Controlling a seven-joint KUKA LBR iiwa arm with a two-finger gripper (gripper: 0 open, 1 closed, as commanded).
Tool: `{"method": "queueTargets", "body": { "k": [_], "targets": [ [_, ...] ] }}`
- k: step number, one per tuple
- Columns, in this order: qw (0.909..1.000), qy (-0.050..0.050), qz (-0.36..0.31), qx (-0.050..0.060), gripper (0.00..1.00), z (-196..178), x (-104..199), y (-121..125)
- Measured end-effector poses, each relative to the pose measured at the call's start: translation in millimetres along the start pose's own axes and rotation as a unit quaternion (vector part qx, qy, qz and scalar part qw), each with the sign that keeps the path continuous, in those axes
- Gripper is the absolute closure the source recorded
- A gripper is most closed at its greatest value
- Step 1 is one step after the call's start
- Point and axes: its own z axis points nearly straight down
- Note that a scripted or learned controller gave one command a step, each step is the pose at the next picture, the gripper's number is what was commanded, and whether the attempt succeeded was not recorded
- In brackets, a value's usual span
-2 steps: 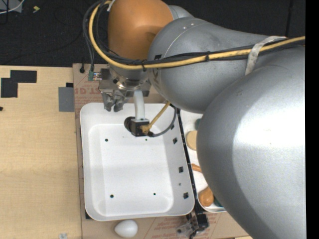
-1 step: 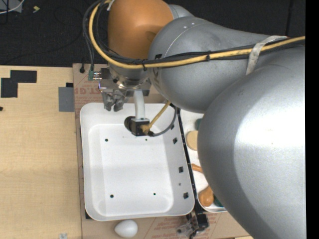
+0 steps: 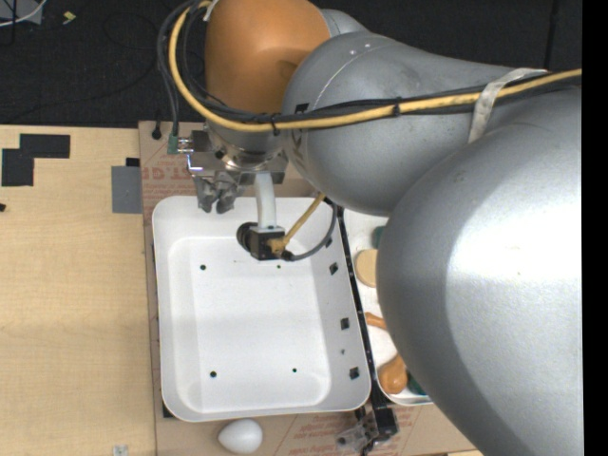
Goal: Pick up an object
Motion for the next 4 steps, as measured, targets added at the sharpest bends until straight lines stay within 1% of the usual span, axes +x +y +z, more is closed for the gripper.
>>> {"method": "queueTargets", "body": {
  "k": [2, 4],
  "targets": [
    [1.0000, 0.000, -0.001, 0.001, 1.00, 2.3, 0.5, -0.3],
    [1.0000, 0.000, -0.002, -0.001, 1.00, -4.0, 0.8, -0.1]
  ]
}}
